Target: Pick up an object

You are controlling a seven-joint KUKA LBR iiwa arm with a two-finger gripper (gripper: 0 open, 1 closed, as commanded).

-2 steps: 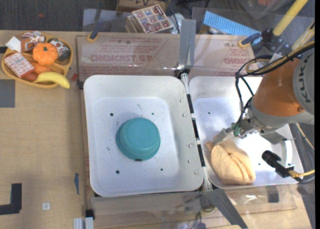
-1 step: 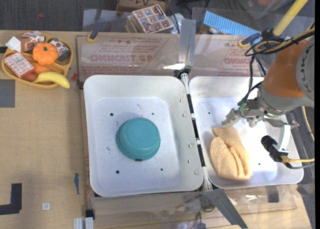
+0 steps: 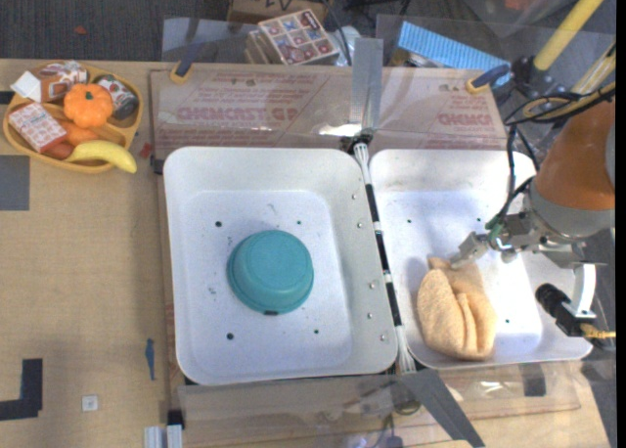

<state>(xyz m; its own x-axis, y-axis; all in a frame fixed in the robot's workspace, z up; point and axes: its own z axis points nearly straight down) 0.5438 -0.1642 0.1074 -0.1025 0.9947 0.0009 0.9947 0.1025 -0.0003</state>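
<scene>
Right bin (image 3: 430, 182): bread (image 3: 455, 311) just below gripper (image 3: 471, 246)

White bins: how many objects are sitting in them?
2. A teal bowl, upside down, in the left bin; a tan bread-like piece in the right bin, beside the gripper. The arm may hide more.

Robot lab: white bins (image 3: 186, 182) on taped cardboard bench, loose cables (image 3: 548, 109), toy-food bowl (image 3: 20, 133)
</scene>
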